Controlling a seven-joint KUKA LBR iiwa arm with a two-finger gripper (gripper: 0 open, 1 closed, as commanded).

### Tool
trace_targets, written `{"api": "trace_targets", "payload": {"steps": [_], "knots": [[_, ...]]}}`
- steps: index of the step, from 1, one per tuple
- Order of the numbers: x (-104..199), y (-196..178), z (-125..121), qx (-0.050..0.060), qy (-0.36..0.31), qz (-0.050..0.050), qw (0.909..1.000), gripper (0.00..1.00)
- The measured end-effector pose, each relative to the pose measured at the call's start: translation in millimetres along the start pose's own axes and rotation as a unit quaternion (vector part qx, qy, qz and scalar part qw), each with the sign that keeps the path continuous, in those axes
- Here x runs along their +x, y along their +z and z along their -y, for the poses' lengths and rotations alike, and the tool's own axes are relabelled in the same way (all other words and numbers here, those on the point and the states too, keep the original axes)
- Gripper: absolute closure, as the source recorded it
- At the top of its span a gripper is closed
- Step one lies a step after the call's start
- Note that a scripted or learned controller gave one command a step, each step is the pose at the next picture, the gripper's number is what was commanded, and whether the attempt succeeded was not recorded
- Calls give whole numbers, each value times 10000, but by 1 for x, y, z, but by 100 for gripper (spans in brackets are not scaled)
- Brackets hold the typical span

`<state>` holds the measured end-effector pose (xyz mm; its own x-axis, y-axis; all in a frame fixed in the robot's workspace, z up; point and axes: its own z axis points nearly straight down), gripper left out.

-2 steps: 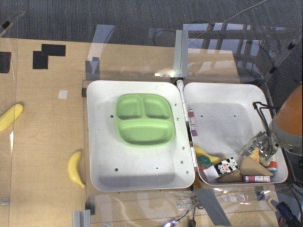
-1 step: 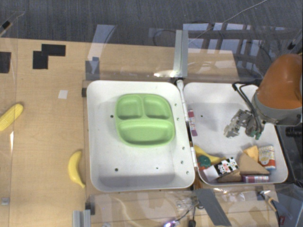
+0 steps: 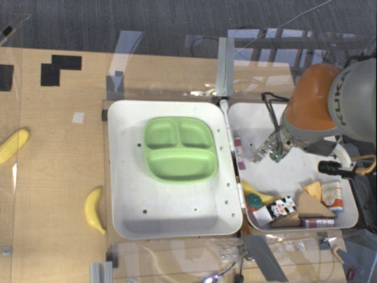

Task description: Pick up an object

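While the gripper [image 3: 270, 149] hangs over a bare part of the right bin [image 3: 253, 119] with its fingers spread and nothing between them, the toys sit well apart from it — piled along the bin's near edge [image 3: 294, 210]. If it closes here, I think it will grab only air — and the pile looks crowded, so something could slip.
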<state>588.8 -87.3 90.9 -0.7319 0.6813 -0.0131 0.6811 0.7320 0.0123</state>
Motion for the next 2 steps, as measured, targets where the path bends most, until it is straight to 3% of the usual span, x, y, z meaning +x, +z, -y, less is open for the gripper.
{"api": "trace_targets", "payload": {"steps": [1, 2], "knots": [[-58, 4, -32, 27, 1978, -11, 9802, 100], [-58, 3, -32, 29, 1979, -11, 9802, 0]]}}
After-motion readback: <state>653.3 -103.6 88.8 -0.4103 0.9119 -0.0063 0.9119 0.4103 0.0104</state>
